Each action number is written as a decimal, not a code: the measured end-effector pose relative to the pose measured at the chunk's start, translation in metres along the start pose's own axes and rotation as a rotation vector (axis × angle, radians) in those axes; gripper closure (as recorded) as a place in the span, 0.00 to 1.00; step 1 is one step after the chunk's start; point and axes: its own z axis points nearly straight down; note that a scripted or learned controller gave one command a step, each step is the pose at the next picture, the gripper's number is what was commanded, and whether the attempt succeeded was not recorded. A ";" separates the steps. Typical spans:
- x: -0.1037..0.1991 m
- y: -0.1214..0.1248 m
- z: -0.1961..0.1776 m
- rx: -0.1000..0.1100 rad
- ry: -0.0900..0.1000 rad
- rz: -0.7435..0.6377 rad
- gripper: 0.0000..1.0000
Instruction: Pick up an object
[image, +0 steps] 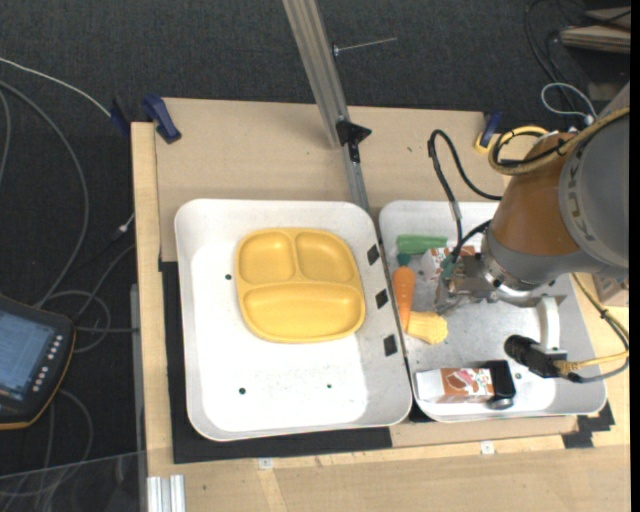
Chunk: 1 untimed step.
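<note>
My gripper (447, 289) is low in the right bin (520, 320), at its left-middle part. An orange carrot (402, 292) lies just to its left along the bin wall. A yellow wedge (428, 328) rests right below it. A green block (420, 244) lies at the back, and a red and white packet (440, 262) sits partly under the wrist. A flat printed box (460, 383) lies by the front wall with a black piece (500, 381) on its right end. I see nothing lifted off the bin floor.
A yellow divided plate (299, 284) sits in the left bin (205, 380). A metal pole (325, 75) slants up from between the bins. Cables (450, 190) hang behind the right bin, and a black connector (532, 356) juts from the arm.
</note>
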 end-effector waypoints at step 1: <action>0.008 -0.002 -0.061 -0.007 -0.003 -0.002 1.00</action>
